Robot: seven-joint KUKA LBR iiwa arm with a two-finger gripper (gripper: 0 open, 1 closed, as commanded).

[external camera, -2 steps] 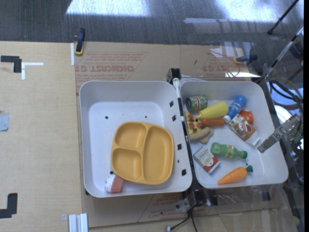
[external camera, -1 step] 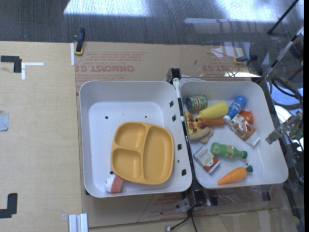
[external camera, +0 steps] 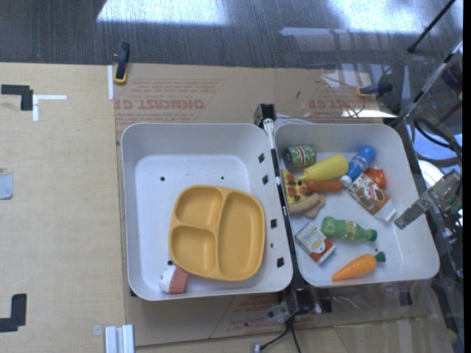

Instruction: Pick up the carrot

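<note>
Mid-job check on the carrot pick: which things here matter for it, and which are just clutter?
Matter:
carrot, lying near the right bin's front wall
right bin, which holds it
tool, at that bin's right edge

Clutter:
green bottle
small carton
yellow bottle
blue-capped bottle
green can
yellow divided plate in the left bin

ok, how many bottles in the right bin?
3: yellow bottle near the back, blue-capped bottle just right of it, green bottle lying mid-bin above the carrot. The pile may hide others.
</note>
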